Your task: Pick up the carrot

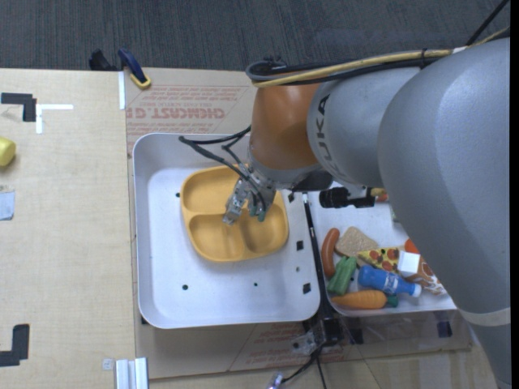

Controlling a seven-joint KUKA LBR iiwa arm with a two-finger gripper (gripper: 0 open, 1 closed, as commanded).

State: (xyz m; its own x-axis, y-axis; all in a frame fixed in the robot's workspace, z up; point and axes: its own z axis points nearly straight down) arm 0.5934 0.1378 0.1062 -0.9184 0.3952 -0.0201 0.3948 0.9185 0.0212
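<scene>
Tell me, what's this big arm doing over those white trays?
The arm is meant to pick up the carrot, which lies in the right bin among other toy food: a sausage, a blue bottle. The gripper instead hangs over the yellow divided plate in the left bin, holding nothing.

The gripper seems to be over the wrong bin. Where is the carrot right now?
In the camera view the carrot lies at the near edge of the right bin, just below the blue bottle and green item, well apart from the gripper over the yellow plate.

Fixed overhead camera slants down on both bins [154,241].
</scene>
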